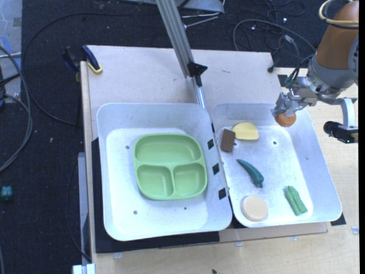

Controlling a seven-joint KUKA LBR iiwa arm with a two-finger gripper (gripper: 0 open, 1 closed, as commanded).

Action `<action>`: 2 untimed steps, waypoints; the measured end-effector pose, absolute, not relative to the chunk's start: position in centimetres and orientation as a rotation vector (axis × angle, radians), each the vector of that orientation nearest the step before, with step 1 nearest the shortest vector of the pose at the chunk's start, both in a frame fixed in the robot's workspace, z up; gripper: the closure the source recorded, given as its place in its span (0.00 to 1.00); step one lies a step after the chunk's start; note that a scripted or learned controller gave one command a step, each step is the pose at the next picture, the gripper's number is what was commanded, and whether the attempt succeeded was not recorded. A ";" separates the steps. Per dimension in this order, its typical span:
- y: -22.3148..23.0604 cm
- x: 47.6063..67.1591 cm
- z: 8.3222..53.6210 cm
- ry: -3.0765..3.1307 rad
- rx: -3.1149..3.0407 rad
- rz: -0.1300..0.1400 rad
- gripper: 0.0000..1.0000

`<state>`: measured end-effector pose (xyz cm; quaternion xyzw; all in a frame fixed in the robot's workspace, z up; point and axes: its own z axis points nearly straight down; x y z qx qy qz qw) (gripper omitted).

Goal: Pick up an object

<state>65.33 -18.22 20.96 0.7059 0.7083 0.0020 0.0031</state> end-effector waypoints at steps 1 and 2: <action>-18.2 65.4 20.5 2.222 2.217 0.001 1.00; -13.5 63.2 19.8 2.230 2.217 0.000 1.00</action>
